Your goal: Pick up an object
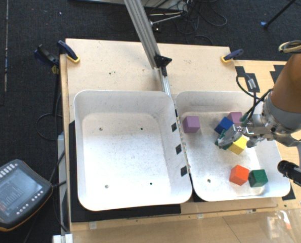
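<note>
Camera view: jaws (226, 139) state unclear, crowded by blue cube (223, 125) & yellow cube (238, 146).

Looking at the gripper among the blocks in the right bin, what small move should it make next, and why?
Probably a short descent centred on the yellow block. The gripper sits low in the right bin, at that block's edge and close below the blue block, so centring first may avoid catching both. I cannot tell whether anything is gripped yet.
</note>
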`<state>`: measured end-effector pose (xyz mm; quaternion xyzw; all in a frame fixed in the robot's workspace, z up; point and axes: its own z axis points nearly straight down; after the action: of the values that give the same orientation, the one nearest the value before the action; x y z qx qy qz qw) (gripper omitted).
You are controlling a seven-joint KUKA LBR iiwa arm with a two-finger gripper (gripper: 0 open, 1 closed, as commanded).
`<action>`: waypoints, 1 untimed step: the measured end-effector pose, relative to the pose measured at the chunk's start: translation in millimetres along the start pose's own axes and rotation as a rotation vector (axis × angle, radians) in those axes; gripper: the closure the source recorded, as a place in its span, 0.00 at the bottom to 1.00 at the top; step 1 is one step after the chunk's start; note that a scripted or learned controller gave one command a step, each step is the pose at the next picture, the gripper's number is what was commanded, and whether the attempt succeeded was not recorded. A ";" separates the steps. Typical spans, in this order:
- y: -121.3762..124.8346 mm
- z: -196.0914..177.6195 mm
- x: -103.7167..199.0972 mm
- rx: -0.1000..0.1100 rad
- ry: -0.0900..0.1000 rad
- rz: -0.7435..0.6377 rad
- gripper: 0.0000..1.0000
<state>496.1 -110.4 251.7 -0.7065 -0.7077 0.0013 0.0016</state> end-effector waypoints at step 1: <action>0.7 -2.2 0.0 -0.005 -0.001 0.001 0.00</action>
<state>496.8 -110.4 253.8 -0.7070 -0.7072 -0.0002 -0.0003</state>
